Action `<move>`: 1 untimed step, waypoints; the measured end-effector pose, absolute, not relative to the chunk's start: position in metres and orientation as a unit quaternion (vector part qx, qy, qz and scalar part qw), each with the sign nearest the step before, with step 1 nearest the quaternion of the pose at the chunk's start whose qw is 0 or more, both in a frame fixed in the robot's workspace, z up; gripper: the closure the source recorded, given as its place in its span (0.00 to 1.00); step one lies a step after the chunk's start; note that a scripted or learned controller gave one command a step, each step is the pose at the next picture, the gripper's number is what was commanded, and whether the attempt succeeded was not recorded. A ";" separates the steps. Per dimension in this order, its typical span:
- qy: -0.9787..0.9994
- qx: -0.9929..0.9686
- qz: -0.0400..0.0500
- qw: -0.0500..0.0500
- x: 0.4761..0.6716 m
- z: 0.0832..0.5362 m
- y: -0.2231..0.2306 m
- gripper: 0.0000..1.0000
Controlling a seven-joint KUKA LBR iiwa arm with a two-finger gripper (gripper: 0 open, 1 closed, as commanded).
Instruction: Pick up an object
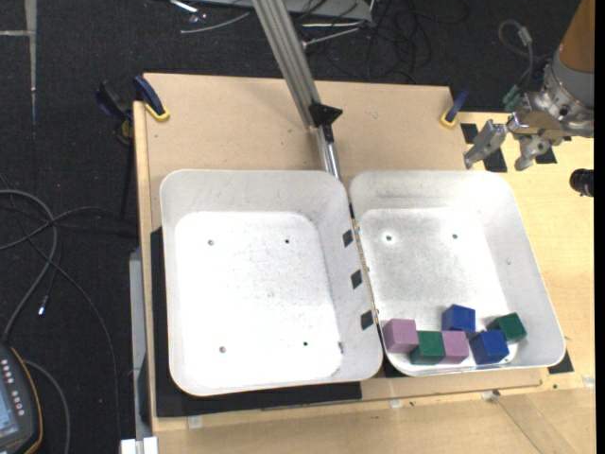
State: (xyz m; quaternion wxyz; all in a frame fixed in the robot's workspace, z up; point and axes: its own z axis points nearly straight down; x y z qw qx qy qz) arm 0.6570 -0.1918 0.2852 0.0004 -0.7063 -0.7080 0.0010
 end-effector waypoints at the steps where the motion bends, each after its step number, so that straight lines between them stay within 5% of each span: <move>1: -0.708 -0.706 0.002 0.002 0.680 0.216 -0.202 0.00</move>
